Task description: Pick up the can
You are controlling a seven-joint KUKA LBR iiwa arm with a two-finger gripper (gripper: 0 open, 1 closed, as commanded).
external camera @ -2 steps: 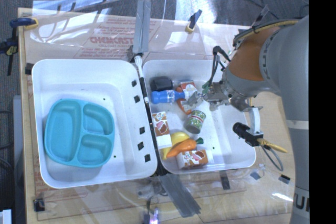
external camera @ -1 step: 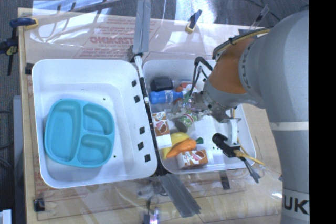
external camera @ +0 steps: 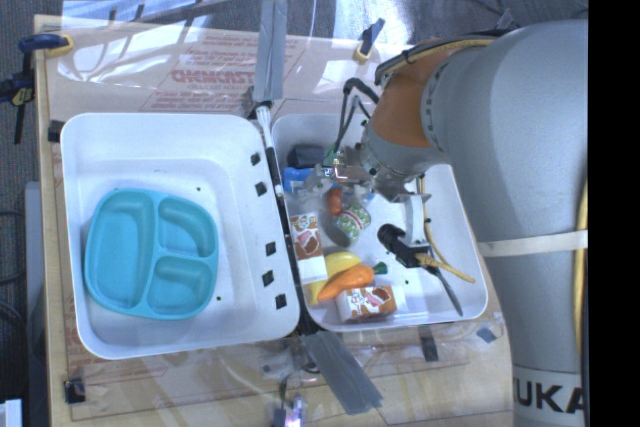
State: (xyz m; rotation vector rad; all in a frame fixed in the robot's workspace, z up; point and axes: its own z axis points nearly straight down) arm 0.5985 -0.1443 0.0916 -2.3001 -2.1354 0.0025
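1. Hand (external camera: 344, 177) is low inside the right bin (external camera: 468, 245). The wrist blocks the view, so I can't tell if it's released or clenched. Nothing is visibly gripped.
2. Can (external camera: 350, 221) sits just below the hand on the camera side. It looks tilted, with a greenish label and a pale end turned up. I can't tell whether they touch.
3. Why there: my read is the arm (external camera: 500, 165) is staged over the can for a top-down grab. Lift not yet done.
4. Packing is tight.
   - Small carton (external camera: 306, 235) is beside the can, away from the arm, against the bin wall.
   - Yellow piece (external camera: 340, 262) and carrot (external camera: 347, 279) lie past the can from the hand.
   - Printed packet (external camera: 370, 300) is further out again.
   - Risk: neighbours get nudged or pinched along with the can.
5. Blue item (external camera: 295, 179) is just beside the hand on the wall side. Dark item (external camera: 305, 156) is behind that, in the bin corner.
6. Left bin (external camera: 75, 215) is well apart from the hand. It holds a blue divided plate (external camera: 150, 255), not in play.
7. Writing:
   - "UKA" of the KUKA mark shows on the arm base (external camera: 548, 399).
   - Red print on the clear sheet (external camera: 215, 73), on the table beyond the bins, is too faint to read reliably.
   - Carton, packet and can labels are too small to read.
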